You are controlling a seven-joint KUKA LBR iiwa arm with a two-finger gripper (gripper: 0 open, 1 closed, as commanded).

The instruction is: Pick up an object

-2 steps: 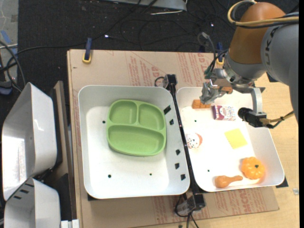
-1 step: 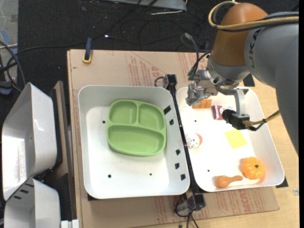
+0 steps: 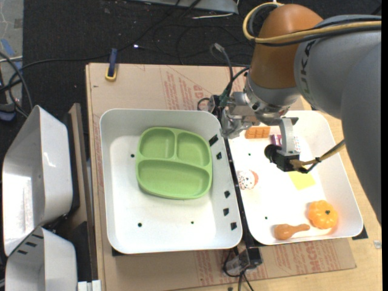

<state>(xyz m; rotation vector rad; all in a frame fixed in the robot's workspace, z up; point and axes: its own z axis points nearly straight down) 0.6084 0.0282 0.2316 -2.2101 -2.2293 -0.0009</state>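
Note:
My gripper [image 3: 233,125] hangs over the far left corner of the right bin [image 3: 348,180], by the wall between the two bins. An orange block [image 3: 257,133] lies just to its right on the bin floor. A small white round thing with red marks [image 3: 247,179] lies nearer the front. A flat yellow square [image 3: 302,180], an orange pumpkin [image 3: 321,214] and an orange gourd shape [image 3: 291,230] sit toward the front right. Nothing shows between the gripper's tips.
The left bin [image 3: 118,211] holds a green divided plate [image 3: 174,162]. A small pink thing [image 3: 276,139] peeks out beside the wrist. The big grey arm covers the right bin's far right side. White tubs [image 3: 33,168] stand off the bench to the left.

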